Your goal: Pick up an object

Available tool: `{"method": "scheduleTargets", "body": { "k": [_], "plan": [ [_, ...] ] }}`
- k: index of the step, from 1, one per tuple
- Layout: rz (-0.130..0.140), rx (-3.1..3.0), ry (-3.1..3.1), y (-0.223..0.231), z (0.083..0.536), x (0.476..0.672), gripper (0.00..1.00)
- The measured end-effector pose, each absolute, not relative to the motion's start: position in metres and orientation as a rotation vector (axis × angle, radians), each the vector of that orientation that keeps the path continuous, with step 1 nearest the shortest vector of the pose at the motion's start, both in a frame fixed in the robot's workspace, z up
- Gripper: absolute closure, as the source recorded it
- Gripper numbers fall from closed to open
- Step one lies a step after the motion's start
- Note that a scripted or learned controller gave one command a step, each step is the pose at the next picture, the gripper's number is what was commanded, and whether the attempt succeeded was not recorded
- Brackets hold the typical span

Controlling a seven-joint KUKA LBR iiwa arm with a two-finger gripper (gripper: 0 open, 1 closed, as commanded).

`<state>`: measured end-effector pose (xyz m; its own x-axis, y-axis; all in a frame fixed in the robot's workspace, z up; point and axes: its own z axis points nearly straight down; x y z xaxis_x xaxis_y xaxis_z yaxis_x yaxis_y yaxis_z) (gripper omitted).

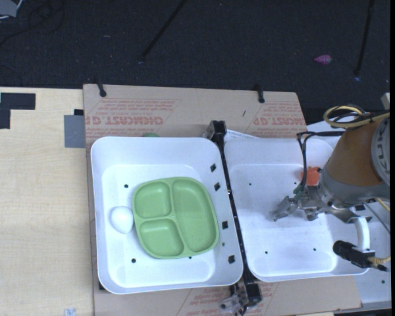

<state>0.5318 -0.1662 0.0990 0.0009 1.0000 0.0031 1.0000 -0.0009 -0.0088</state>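
A green three-compartment plate (175, 217) lies flat in the left bin (112, 157), its long axis running from upper left to lower right, a white egg-shaped object (122, 219) touching its left edge. The gripper (281, 210) hangs low over the right bin (263, 157), its spread impossible to tell; a small orange item (311, 176) lies near the wrist.

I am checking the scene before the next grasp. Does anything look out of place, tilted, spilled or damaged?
Nothing stands out. The green divided plate lies flat in the left bin with a white egg-shaped object beside its left edge. The gripper is low in the right bin, near a small orange object.
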Motion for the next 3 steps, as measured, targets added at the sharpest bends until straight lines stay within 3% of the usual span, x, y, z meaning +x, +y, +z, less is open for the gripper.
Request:
{"method": "scheduleTargets", "body": {
  "k": [1,3],
  "plan": [
    [0.004,-2.223,-2.212,-0.168,0.113,0.533,1.00],
    [-0.003,-2.221,-2.225,-0.156,0.230,0.544,1.00]
  ]
}}
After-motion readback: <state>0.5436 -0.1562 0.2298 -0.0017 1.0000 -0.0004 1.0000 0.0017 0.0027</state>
